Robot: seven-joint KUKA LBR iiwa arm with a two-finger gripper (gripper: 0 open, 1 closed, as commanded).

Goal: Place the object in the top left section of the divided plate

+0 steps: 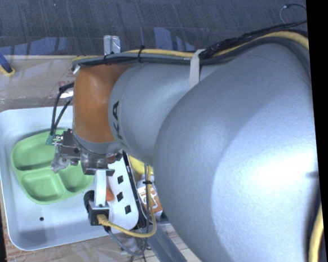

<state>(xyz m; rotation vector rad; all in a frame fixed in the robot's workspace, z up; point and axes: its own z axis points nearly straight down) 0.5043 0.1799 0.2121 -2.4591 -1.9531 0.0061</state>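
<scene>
A green divided plate point(36, 169) lies in the left white bin point(25, 234), towards its upper left part. My gripper point(63, 160) hangs over the plate's right side, near the ridge between its sections. The grey arm with its orange band point(94, 110) reaches in from the right and hides the plate's right edge. No object shows on the visible parts of the plate.
A small dark speck point(42, 218) lies on the left bin's floor below the plate. Bits of yellow point(136, 165) and orange point(152, 200) things peek out beneath the arm by the right bin. The arm covers nearly all of the right bin.
</scene>
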